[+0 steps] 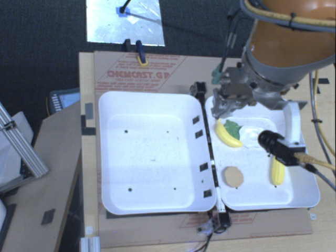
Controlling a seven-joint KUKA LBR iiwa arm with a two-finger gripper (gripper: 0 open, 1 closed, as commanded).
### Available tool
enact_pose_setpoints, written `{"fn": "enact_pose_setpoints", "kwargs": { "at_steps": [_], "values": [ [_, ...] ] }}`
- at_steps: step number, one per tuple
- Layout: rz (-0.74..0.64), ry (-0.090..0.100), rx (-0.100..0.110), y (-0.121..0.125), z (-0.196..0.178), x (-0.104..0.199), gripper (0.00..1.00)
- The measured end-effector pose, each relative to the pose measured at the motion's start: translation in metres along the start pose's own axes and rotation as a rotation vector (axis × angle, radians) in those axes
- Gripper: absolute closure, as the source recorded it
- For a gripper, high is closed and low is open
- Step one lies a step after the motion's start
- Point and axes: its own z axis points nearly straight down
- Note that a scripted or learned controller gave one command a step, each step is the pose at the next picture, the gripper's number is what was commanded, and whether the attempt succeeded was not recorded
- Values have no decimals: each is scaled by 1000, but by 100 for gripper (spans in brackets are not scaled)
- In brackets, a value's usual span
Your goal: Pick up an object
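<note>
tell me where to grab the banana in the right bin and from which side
Grip the banana across its narrow middle, coming straight down from above. It lies flat on the right bin floor, running diagonally from upper left to lower right, so the fingers should close across that line. Something green touches its upper right edge, leaving little room there. The pincer sits just above it.

- Arm (286,30) in from 2 o'clock, gripper (224,108) over right bin (304,196) far-left corner.
- Banana (228,134) just below gripper, green piece (232,125) touching it.
- Cookie (233,177) at 6 o'clock, corn (277,173) at 4.
- Left bin (152,156) alongside.
</note>
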Motion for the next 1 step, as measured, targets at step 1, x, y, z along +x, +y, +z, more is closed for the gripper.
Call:
{"fn": "enact_pose_setpoints", "kwargs": {
  "at_steps": [1],
  "values": [
    [11, -3, 1, 0, -33, -43, 100]
  ]
}}
